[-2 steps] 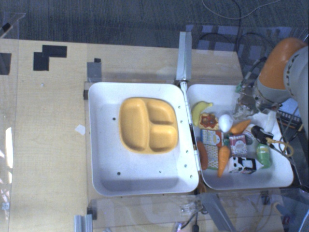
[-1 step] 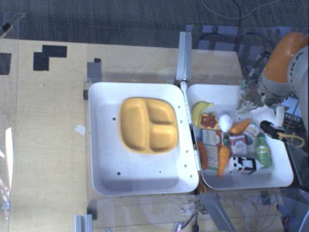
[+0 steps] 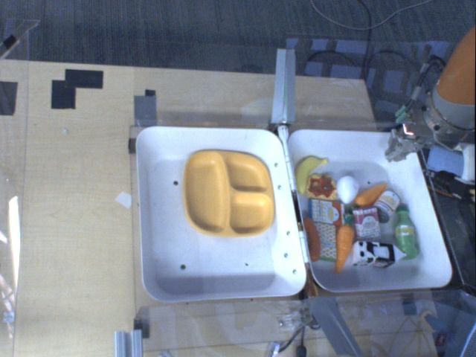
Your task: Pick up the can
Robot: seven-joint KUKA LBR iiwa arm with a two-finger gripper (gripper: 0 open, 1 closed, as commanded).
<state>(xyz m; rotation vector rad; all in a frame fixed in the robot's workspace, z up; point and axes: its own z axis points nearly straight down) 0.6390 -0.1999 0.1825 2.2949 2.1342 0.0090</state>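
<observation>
Your tool (image 3: 398,146) hung over the right bin's (image 3: 439,270) far right rim; its grip was impossible to tell. The can (image 3: 366,221) lay mid-bin, hemmed by a carrot (image 3: 344,246) and green bottle (image 3: 405,234).

No label or print here is sharp enough to read.

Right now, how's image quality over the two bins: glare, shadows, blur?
Camera view: even, soft light, with no hard glare on the left bin or the right bin. A faint shadow lies along the left bin's near wall. The yellow tray reads cleanly. The small items in the right bin are soft and low in detail, so the can is hard to make out. The claw is blurry at the edge.
</observation>
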